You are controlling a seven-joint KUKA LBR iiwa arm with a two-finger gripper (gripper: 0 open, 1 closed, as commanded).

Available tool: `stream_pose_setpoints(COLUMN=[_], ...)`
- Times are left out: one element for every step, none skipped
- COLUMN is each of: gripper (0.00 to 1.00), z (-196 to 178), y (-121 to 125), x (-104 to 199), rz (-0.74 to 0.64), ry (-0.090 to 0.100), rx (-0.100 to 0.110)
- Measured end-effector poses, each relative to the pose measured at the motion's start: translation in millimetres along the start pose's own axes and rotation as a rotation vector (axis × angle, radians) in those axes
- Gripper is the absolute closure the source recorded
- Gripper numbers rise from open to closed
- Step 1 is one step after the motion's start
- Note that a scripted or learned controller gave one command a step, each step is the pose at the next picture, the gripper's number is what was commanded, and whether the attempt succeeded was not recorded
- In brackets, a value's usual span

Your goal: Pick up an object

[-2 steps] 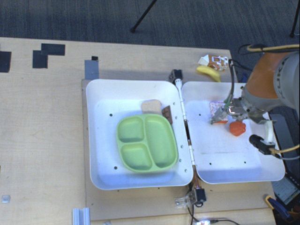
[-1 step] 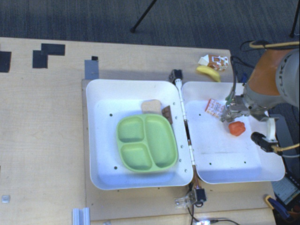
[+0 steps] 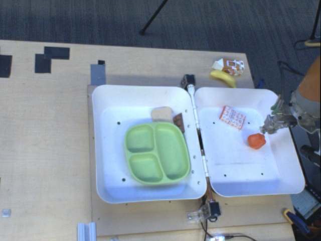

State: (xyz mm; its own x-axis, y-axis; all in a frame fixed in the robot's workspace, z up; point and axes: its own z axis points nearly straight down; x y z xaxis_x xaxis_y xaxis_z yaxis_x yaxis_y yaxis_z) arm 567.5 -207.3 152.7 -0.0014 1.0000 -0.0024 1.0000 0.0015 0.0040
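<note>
Green tray [image 3: 156,153] fills left bin [image 3: 103,134]; hand [image 3: 271,126] near orange object [image 3: 256,141].

The arm [image 3: 308,97] is cut off by the right edge of the frame, so little beyond its wrist shows. The gripper [image 3: 268,127] at mid right is too small and blurred to read how its fingers stand. Above the green tray [image 3: 156,153] in the left bin [image 3: 100,149], a tan object [image 3: 162,114] and a brown one [image 3: 178,119] are partly hidden behind the tray's rim. The print on the red-and-white packet [image 3: 232,117] is too small to read. At the upper right edge, a yellow thing [image 3: 313,43] is cut off.
</note>
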Motion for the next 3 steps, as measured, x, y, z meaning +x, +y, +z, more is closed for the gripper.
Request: stream_pose_setpoints(gripper=[1.00, 1.00, 1.00], z=[-47.2, -65.3, -105.6], y=[95.2, 91.4, 85.4], x=[1.8, 83.7, 206.1], rz=[-0.005, -0.006, -0.006], ry=[0.001, 0.004, 0.005], rx=[-0.003, -0.001, 0.000])
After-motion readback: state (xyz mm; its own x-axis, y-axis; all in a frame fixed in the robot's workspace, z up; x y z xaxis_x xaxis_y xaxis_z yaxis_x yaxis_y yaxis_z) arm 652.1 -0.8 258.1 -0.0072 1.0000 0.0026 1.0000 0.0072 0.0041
